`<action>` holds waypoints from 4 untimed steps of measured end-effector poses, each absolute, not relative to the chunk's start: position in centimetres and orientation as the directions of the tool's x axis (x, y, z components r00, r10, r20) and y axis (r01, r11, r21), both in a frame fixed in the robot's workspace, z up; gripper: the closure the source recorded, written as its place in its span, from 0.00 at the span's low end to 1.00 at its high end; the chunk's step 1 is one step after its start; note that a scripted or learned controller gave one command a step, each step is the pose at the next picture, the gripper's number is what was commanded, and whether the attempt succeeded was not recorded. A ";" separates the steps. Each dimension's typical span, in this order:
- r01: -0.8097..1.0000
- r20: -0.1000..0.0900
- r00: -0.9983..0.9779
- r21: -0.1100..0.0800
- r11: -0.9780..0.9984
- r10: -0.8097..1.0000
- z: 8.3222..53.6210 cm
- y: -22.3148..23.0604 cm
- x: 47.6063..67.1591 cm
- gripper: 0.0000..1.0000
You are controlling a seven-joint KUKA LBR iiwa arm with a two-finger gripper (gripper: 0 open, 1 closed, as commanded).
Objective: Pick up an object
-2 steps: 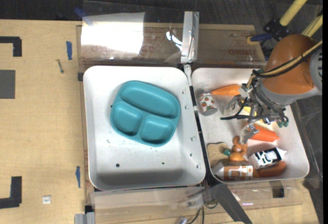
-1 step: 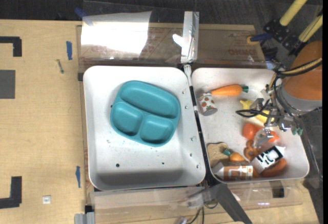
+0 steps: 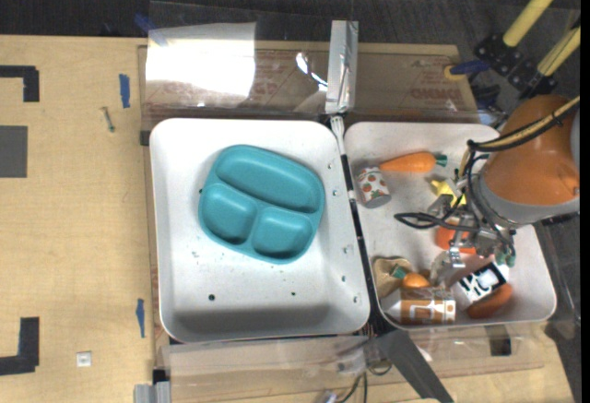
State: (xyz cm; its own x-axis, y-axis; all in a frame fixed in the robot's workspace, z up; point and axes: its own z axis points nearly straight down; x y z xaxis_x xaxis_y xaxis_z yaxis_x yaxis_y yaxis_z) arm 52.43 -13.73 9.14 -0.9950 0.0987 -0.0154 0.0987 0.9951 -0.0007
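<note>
Clutter gathered in the right shallow white bin [image 3: 544, 300], probably so that any drop of the arm lands near something to pick. Along its far side, a tapered orange toy carrot [image 3: 407, 162]; just beside it, toward the divider, a small white cup with red spots [image 3: 372, 186]. At the near edge, lying on its side, an orange bottle with a white label [image 3: 429, 309], with a small round orange piece [image 3: 415, 281] just above it. Alone in the left white bin [image 3: 184, 300], well apart from the rest, a teal three-compartment plastic plate [image 3: 263, 203], flat and face up. Both bins side by side on the tan bench [image 3: 64, 235].

Grey arm with orange band [image 3: 535, 161] reaching in from the right, wrist pointed down over the right bin. Gripper [image 3: 466, 252] low among the small pieces in the middle of that bin, above a black-and-white tagged piece [image 3: 484, 279]. Too tangled with wires and toys to judge how wide it stands; cannot tell, either, whether anything sits in its grip. No object visibly lifted clear of the bin floor, so pick judged not yet done.
</note>
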 end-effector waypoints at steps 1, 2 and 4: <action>-0.253 -0.009 -0.967 0.006 0.967 -0.253 14.4 -18.4 50.8 0.00; -0.251 -0.006 -0.968 0.003 0.968 -0.251 9.4 -13.7 58.4 0.00; -0.180 -0.013 -0.984 -0.002 0.984 -0.180 8.8 -14.5 59.8 0.00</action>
State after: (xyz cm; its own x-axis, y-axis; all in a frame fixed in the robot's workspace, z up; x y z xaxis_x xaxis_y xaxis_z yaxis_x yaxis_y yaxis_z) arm 59.81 -14.52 8.83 -0.9836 -0.1797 -0.0132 -0.1797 0.9837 -0.0018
